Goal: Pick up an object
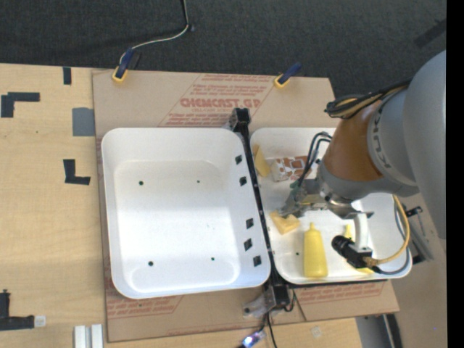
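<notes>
The right bin (286,270) holds a yellow squeeze bottle (315,251) lying near its front, a pale yellow wedge (284,223) by the divider, and a brown-and-white packet (287,167) with a small tan piece (262,167) toward the back. My gripper (295,199) reaches down into this bin just above the wedge, between it and the packet. The grey arm and its orange band (351,151) hang over the bin's right half and hide what lies beneath.
The left bin (116,194) sits beside the right one, split from it by a black clipped divider (250,187). Both rest on a cardboard sheet (210,100) on the wooden bench. A yellow cable (401,238) loops at the right bin's far side.
</notes>
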